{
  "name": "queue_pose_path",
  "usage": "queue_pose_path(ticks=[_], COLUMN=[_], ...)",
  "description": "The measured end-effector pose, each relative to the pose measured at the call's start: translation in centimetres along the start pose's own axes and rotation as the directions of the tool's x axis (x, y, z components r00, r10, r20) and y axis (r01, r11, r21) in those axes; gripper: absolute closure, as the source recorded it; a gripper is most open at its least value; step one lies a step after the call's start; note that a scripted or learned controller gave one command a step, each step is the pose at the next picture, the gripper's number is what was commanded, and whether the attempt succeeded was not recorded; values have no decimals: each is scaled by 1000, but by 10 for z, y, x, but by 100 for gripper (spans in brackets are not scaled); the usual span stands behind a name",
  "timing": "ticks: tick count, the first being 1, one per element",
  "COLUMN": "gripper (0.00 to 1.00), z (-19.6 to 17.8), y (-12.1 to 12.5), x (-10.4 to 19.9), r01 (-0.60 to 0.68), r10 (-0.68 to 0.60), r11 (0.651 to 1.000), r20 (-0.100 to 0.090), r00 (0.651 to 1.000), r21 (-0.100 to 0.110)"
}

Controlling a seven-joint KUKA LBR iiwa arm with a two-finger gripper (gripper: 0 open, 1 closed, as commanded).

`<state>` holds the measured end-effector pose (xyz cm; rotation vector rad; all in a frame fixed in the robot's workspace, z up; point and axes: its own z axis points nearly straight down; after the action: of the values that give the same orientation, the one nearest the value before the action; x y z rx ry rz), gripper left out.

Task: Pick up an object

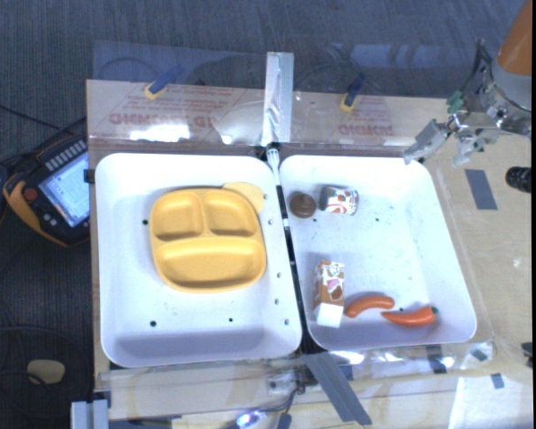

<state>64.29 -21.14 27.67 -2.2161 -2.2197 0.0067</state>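
Now the grey arm hangs at the upper right, outside the right white bin [447,239].
Its two-finger gripper [445,141] is spread wide, holding nothing; the orange band is cut off by the edge. An orange chilli-shaped toy [409,315] lies near that bin's front wall.

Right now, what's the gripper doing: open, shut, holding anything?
Gripper: fingers spread open, holding nothing, above the right bin's far right corner.

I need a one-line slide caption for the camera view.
Open two-finger gripper hovers beyond right white bin; yellow divided plastic tray fills left bin.
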Motion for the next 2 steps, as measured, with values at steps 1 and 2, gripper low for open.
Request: queue_pose_path(ticks=[1, 2], gripper=[0, 0], z=[167, 133], y=[-29, 18], x=[36, 74], r01=[-15, 159], r10=[15, -159], r11=[1000, 987], r20=[0, 3], r00=[1000, 987], r21=[2, 0])
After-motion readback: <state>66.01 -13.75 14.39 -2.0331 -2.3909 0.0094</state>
